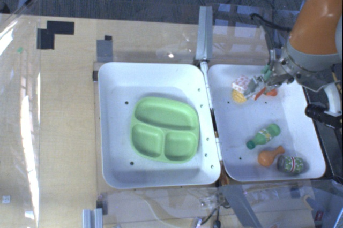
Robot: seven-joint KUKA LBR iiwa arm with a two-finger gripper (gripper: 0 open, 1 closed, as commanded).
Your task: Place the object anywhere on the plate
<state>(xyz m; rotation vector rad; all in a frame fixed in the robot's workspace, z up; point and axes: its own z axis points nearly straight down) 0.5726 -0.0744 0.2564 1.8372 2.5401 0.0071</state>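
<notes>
Just beside the pincer, grip state hidden, lies a carrot; the green plate sits well apart.

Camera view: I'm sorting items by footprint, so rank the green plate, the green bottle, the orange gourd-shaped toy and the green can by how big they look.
1. green plate, by far the largest
2. green bottle
3 and 4. orange gourd-shaped toy and green can look much alike, so I won't rank them.
</notes>
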